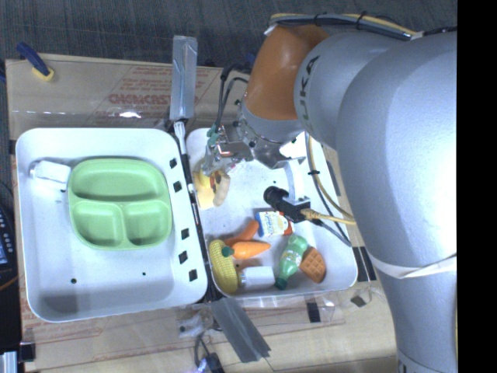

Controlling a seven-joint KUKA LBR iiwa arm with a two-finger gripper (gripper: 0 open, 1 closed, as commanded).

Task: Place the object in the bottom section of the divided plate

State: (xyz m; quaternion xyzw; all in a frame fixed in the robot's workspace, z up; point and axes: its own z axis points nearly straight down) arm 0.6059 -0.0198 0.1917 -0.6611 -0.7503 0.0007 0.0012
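We see the gripper (220, 160) low over the right bin (338, 264), near its top-left corner, with a pale yellow object (220, 187) just below the fingertips.

We cannot tell whether its fingers are spread or pressed together, nor whether they pinch the object, which lies by the bin's left wall beside a yellow piece (203, 191). The green plate (119, 200) sits in the left bin (93, 286), one long section toward the bin's top edge and two smaller ones toward its bottom edge; a white item (48, 171) lies at the plate's upper left. Along the right bin's bottom edge we see corn (224, 263), a carrot (248, 249), a green bottle (290, 258), a waffle-like piece (314, 264) and a small carton (271, 223).
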